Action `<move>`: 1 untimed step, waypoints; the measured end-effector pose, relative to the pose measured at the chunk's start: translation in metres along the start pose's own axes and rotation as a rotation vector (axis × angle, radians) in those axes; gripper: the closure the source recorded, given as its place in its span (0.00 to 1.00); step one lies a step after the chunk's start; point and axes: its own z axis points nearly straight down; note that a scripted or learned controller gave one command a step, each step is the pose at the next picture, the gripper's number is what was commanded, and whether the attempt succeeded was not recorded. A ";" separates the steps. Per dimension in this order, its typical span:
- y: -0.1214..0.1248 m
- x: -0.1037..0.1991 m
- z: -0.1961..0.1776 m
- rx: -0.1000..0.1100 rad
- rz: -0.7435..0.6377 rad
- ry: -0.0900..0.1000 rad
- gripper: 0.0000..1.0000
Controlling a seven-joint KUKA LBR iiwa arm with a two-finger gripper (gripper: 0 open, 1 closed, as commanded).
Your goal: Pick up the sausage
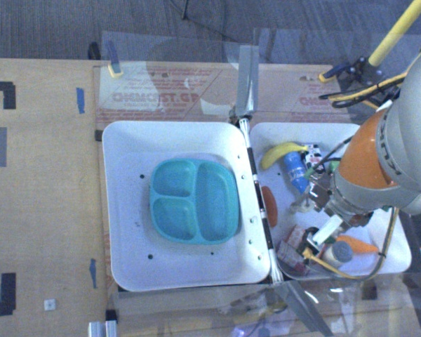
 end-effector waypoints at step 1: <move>0.050 0.032 0.001 0.003 0.072 -0.005 0.00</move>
